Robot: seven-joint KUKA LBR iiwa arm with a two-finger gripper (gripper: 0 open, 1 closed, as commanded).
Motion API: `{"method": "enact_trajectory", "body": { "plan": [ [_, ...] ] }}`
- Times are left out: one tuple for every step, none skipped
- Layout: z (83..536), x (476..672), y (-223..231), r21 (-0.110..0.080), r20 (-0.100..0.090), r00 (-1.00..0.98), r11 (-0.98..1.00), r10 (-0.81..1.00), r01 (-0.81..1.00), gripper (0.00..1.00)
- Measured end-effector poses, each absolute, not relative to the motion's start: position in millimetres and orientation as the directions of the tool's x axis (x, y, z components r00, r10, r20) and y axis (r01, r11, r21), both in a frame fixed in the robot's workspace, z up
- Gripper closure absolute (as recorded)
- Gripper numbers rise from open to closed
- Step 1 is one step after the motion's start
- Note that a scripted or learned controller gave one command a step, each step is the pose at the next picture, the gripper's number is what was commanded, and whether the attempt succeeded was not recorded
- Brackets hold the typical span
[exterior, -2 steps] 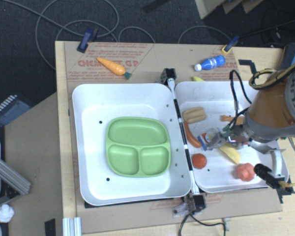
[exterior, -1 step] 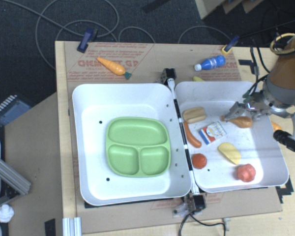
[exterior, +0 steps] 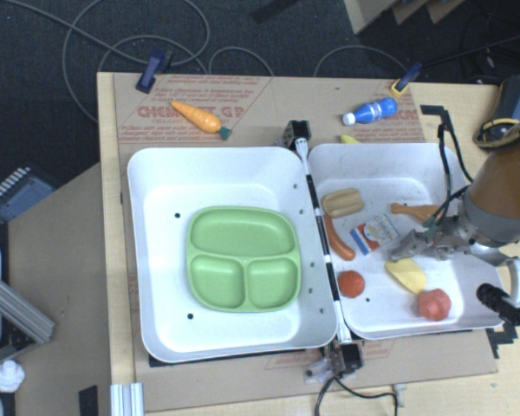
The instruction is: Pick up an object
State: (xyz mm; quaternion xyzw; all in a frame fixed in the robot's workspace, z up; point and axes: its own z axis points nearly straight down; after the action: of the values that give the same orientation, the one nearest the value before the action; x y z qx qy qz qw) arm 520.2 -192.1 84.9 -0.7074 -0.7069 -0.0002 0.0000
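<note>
Reaching in from three o'clock, the grey arm (exterior: 494,198) with its orange band hangs low over the right bin (exterior: 364,159), and the gripper (exterior: 416,245) sits down among the clutter near the bin's centre. Whether anything is pinched in there, I cannot tell.

Just at five o'clock of the gripper lies a yellow piece (exterior: 406,275), close beside it. Further toward five o'clock, a pink-red lump (exterior: 433,303) rests near the bin's lower wall. At nine o'clock we have a small printed packet (exterior: 374,232), then a red sausage-shaped item (exterior: 337,239), with a tan bread roll (exterior: 342,202) above it. A red ball (exterior: 351,282) sits at seven o'clock.

Over in the left bin (exterior: 147,180), a green divided tray (exterior: 243,258) lies flat. On the bench (exterior: 121,319) at twelve o'clock: a toy carrot (exterior: 199,116) and a blue bottle (exterior: 371,111).
</note>
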Motion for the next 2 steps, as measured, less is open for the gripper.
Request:
{"method": "enact_trajectory", "body": {
  "plan": [
    [84.5,556.6,-120.6,0.002,0.001,-0.003,0.003,1.000,1.000,0.00],
    [84.1,477.9,-165.7,-0.002,-0.001,0.003,-0.003,1.000,1.000,0.00]
  ]
}}
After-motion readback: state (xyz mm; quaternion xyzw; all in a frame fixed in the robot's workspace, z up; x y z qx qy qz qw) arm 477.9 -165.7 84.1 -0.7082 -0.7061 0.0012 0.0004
